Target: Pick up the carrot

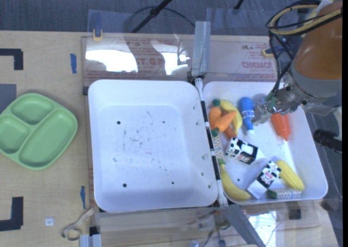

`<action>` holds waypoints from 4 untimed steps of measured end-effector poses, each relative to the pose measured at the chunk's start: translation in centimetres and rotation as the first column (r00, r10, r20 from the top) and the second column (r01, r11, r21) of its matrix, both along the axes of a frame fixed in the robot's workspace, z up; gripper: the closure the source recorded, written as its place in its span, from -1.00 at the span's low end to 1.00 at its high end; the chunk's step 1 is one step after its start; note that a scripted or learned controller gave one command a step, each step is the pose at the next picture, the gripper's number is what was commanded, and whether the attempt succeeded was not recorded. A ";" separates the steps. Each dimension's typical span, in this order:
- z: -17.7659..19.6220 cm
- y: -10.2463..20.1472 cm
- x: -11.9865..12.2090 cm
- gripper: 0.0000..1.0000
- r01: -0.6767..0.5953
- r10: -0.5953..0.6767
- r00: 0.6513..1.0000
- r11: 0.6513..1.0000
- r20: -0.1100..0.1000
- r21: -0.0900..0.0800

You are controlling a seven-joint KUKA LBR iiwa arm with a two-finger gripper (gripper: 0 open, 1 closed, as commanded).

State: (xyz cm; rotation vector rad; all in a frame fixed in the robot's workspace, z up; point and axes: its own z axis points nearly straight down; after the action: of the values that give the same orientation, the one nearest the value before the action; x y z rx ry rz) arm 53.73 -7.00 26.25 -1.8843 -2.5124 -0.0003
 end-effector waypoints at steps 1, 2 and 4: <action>0.3 2.6 8.2 1.00 0.098 -0.098 0.995 0.995 0.003 -0.001; 3.0 0.2 13.0 1.00 -0.182 0.182 0.983 0.983 0.007 -0.003; 4.0 -10.2 13.0 -1.00 -0.169 0.169 0.986 0.986 0.007 -0.004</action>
State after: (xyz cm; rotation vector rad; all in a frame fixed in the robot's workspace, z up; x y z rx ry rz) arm 66.76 -17.25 30.22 -1.6687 -2.6696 -0.0022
